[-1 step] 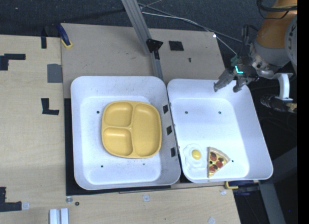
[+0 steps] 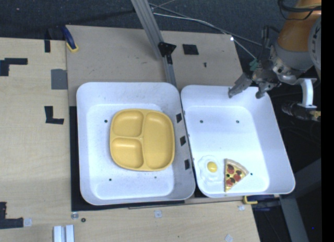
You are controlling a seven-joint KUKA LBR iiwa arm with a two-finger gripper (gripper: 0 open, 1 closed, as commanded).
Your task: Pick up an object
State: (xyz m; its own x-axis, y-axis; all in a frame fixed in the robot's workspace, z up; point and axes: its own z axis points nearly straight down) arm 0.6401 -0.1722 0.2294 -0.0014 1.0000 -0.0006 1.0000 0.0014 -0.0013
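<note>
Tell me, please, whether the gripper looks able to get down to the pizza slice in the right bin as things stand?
Probably yes. The gripper hangs open over the right bin's far edge, and the pizza slice lies flat near the front with nothing over it. The fried egg beside it sits close, though apart.

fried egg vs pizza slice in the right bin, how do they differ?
The fried egg is a rounded white shape with a yellow yolk; the pizza slice is a triangle, yellow with red spots. The fried egg lies nearer the left bin; the pizza slice lies to its right, nearer the right bin's middle. Both are flat toy foods lying near the right bin's front edge, far from the hand.
</note>
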